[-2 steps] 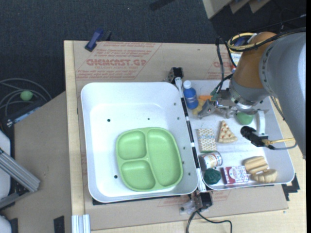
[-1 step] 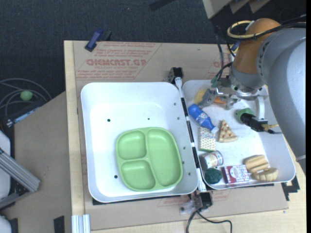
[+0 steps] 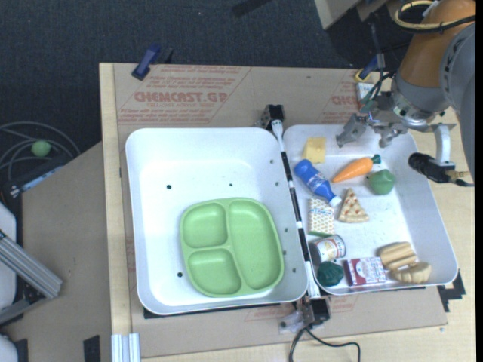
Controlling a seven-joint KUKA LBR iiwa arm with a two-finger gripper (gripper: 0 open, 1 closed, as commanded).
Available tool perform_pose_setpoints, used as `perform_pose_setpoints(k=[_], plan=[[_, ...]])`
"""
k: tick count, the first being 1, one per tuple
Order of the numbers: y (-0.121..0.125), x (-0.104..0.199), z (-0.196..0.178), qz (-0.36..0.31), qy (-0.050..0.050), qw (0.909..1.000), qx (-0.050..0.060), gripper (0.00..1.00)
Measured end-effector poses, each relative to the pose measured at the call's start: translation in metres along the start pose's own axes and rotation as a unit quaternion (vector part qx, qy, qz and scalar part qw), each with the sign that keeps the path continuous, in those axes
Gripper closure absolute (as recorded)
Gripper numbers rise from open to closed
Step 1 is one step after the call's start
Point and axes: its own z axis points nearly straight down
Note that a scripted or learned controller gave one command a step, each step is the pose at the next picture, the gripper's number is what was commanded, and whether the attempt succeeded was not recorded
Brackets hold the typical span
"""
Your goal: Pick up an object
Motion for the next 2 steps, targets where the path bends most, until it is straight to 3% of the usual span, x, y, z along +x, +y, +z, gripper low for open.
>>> perform_pose_setpoints(k=[1, 2], plan=[[-0.023, 0.004, 0.057, 0.000, 0.000, 1.0000, -0.001, 0.00], [-0.040, -0.022, 0.063, 0.000, 0.000, 1.0000, -0.002, 0.00]])
